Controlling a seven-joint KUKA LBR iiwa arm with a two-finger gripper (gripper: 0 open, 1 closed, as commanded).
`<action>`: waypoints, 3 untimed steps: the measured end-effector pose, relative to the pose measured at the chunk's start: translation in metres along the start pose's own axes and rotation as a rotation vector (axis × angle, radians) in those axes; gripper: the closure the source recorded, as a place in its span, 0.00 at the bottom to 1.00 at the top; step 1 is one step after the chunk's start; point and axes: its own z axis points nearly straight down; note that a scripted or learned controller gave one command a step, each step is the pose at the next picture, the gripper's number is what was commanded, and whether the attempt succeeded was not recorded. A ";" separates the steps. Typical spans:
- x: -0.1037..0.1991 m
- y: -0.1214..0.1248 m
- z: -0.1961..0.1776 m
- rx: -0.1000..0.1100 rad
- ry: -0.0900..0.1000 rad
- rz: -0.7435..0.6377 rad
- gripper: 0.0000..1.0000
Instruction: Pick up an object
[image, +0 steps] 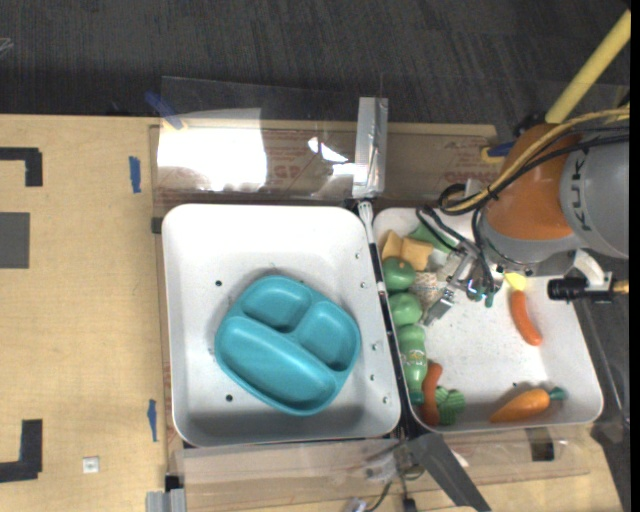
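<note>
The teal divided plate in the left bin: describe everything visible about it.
The teal divided plate looks like smooth moulded plastic, rounded in outline, with three compartments: one long one along its lower left side and two smaller ones toward the upper right. It lies flat and right side up on the floor of the left bin, near the middle, turned at a slant. Only the bin touches it.

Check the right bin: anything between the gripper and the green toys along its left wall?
Nothing visible. The gripper hangs in the right bin just right of the green toys, with bare bin floor between. The orange carrot lies apart.
</note>
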 end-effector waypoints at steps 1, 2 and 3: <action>0.050 -0.043 -0.002 0.002 -0.001 -0.175 0.00; -0.004 0.002 0.000 0.003 0.000 0.141 0.00; -0.064 -0.024 -0.056 0.004 -0.001 -0.058 0.00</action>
